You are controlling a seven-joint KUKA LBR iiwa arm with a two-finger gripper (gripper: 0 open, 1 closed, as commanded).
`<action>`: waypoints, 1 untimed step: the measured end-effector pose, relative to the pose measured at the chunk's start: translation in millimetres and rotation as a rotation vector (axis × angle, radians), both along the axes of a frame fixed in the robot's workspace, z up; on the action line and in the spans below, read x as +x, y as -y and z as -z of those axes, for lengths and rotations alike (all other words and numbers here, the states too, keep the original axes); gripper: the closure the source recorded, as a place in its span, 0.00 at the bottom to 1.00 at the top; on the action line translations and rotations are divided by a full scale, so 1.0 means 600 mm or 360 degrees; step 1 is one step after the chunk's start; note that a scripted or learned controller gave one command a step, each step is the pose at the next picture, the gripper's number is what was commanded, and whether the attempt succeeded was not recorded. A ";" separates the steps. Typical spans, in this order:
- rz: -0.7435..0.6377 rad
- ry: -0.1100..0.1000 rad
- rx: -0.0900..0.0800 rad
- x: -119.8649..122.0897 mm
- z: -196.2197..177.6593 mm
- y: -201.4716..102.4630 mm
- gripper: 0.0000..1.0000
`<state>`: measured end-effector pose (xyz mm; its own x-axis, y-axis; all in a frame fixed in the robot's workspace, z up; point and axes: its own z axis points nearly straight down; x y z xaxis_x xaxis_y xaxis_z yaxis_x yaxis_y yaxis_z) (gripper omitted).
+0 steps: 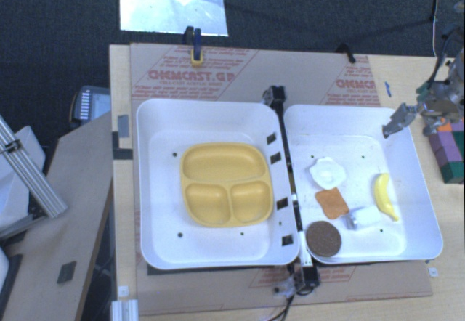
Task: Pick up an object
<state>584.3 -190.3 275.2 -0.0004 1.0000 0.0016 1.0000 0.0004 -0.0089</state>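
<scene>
- The gripper (399, 120) hangs over the upper right rim of the right bin (421, 189), at the frame's edge; whether its fingers are spread or closed cannot be told, and nothing shows between them.
- The candidates lie well below it in that bin: a fried egg (326, 172), a toast slice (332, 202), a banana (384, 196), a brown round piece (323, 238) and a small white item (361, 218) (too blurred to name).
- Risk: toast, white item and brown piece sit close together, so a descent there may likely nudge a neighbour rather than grip one.
- Risk: the egg and toast look flat; fingers could well slide over them.
- Risk: the banana lies near the right wall, which may block one finger.
- The yellow divided plate (222, 184) sits in the left bin (156, 167), apart from it all.
</scene>
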 end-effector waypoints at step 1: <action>-0.0005 0.0017 -0.0004 0.003 -0.010 -0.001 0.00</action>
<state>586.3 -189.5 281.5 -0.0035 1.0000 -0.0006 1.0000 0.0035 0.0017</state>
